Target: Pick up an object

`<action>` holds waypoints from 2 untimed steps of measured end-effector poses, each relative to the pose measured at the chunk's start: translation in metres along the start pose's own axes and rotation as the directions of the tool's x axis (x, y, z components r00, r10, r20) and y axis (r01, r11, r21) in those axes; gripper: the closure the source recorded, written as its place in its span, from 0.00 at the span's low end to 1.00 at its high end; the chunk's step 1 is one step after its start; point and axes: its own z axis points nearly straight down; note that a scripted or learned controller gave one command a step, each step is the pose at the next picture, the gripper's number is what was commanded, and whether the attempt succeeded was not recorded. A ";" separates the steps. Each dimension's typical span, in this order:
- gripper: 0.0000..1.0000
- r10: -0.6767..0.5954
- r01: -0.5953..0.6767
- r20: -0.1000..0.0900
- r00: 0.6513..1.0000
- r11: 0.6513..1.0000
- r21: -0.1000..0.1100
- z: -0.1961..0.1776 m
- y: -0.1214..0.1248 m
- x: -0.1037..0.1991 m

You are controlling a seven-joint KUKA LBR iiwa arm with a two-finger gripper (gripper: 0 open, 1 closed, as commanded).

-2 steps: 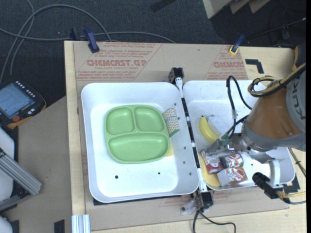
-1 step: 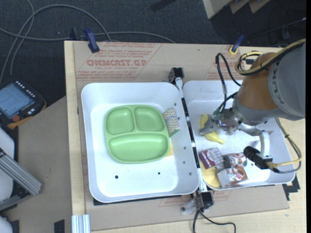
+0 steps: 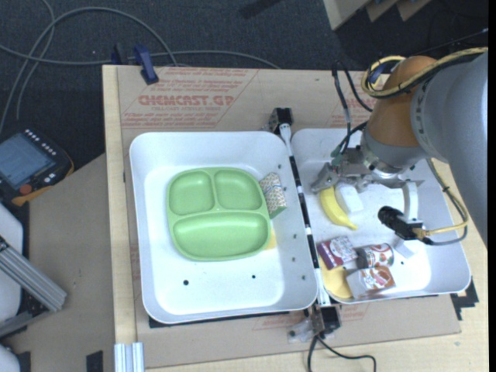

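My gripper (image 3: 338,186) hangs low over the upper left part of the right bin (image 3: 442,277). Its fingers stand spread, with nothing between them. A yellow banana (image 3: 338,211) lies just below the fingertips, and its upper end reaches up between them. A small white piece (image 3: 351,201) sits against the banana's right side. Farther toward the front of this bin lie a purple and white snack packet (image 3: 337,251), a red and white packet (image 3: 373,270) and a yellow round piece (image 3: 335,284).
The left bin (image 3: 155,277) holds a green divided plate (image 3: 218,213) and a small patterned packet (image 3: 273,193) at the plate's right edge. A black clamp (image 3: 281,119) sits at the top of the wall between the bins. Cables (image 3: 442,227) loop around the wrist.
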 end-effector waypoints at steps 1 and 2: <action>1.00 -0.001 0.001 0.001 1.000 1.000 -0.005 -0.011 0.001 0.000; 1.00 -0.001 0.001 0.000 1.000 1.000 -0.001 -0.160 -0.031 0.059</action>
